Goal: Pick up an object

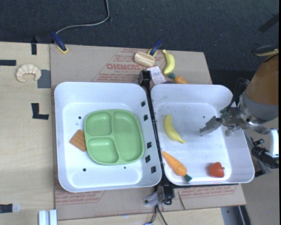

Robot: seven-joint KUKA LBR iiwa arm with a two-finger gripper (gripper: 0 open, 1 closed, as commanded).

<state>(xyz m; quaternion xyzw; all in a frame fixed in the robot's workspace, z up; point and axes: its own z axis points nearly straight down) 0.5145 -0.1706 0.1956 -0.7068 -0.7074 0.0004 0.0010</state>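
In the right bin (234,95) lie a yellow banana (172,129), an orange carrot (174,163) with a green tip near the front wall, and a small red fruit (216,169) in the front right corner. My gripper (215,132) hangs over the right half of this bin, right of the banana and above the red fruit. Its two grey fingers (207,127) are spread apart with nothing between them. The grey wrist and orange band rise at the right edge.
The left bin (65,97) holds a green divided plate (114,136) and a brown cracker (78,140) tucked under its left edge. Behind the bins lie a bread roll (144,58), a second banana (168,63) and a small packet (156,74). A croissant (29,72) sits far left.
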